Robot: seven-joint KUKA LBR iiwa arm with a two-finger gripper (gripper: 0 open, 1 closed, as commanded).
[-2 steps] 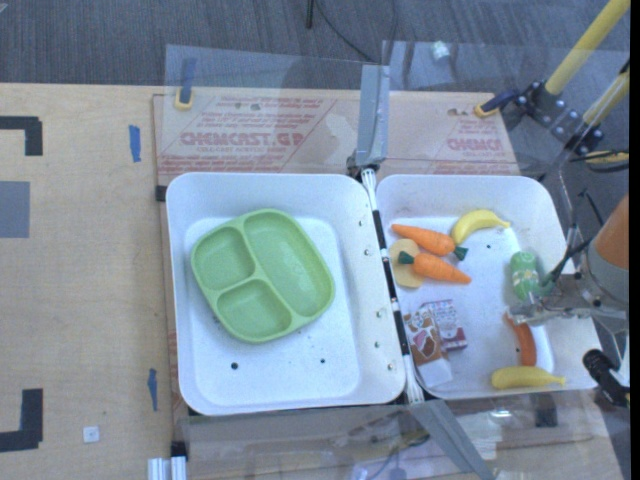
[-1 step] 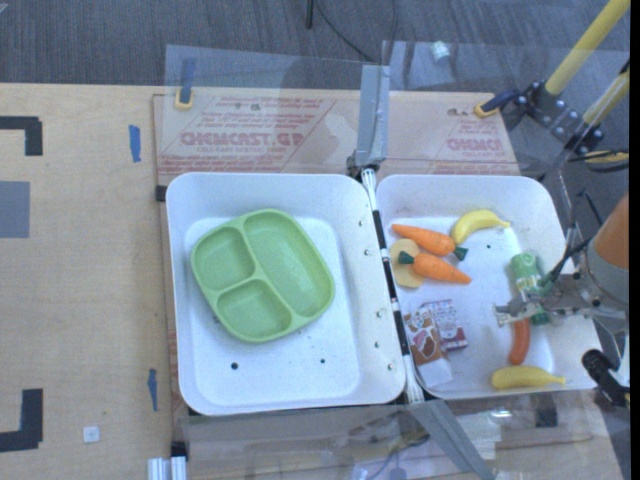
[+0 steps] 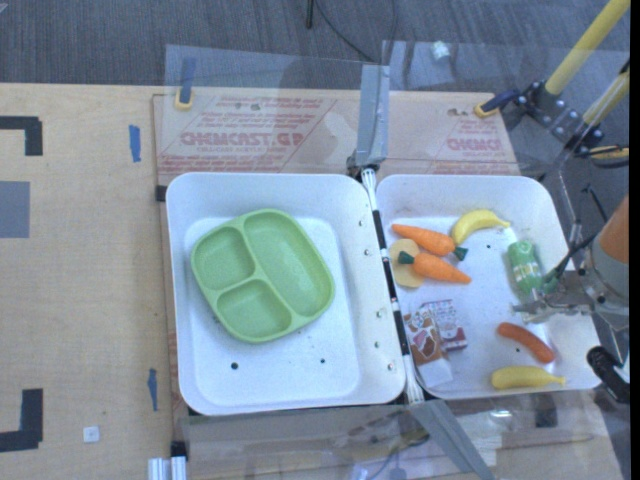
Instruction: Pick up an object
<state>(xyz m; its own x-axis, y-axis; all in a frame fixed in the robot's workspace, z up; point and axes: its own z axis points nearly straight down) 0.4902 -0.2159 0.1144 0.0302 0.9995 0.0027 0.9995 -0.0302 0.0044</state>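
Observation:
The right bin [image 3: 540, 193] holds two orange carrots [image 3: 425, 238] [image 3: 440, 268], a yellow banana [image 3: 477, 223], a green bottle [image 3: 521, 263], a red sausage-shaped piece [image 3: 527, 341], a yellow piece [image 3: 525, 377], a red-and-white snack packet [image 3: 436, 330] and a beige disc [image 3: 406, 273]. My gripper [image 3: 548, 301] reaches in from the right edge, low over the bin. It sits just below the green bottle and above the red piece. Nothing is visibly held.
The left bin [image 3: 190, 198] holds a green divided plate [image 3: 262, 275]. A metal divider [image 3: 372, 118] stands behind the two bins. Yellow bars and cables [image 3: 570, 98] stand at the far right. Wooden bench top [image 3: 70, 268] lies to the left.

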